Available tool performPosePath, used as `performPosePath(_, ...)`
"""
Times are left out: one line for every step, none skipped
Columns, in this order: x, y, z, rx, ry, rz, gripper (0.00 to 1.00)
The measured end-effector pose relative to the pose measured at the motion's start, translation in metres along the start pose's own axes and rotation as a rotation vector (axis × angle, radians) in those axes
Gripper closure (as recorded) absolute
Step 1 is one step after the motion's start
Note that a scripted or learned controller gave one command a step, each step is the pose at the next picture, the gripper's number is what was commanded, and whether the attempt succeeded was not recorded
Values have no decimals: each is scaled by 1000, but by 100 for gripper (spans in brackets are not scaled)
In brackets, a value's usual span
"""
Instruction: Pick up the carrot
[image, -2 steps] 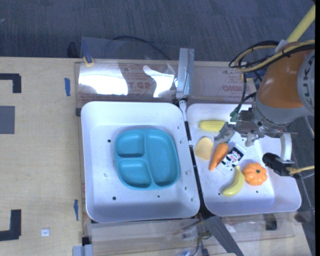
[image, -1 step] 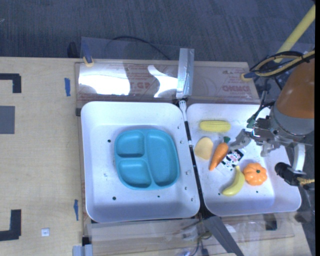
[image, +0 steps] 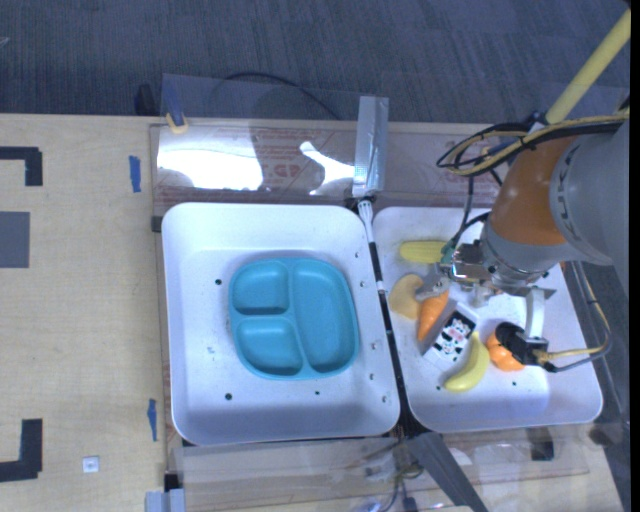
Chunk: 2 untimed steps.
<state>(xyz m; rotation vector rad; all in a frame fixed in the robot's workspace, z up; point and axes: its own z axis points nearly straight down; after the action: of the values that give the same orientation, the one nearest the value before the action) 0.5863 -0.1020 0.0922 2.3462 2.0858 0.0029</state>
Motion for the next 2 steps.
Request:
performPosePath(14, 7, -96, -4, 1, 161, 0)
performPosePath(-3, 31, -102, -2, -2, -6, 0)
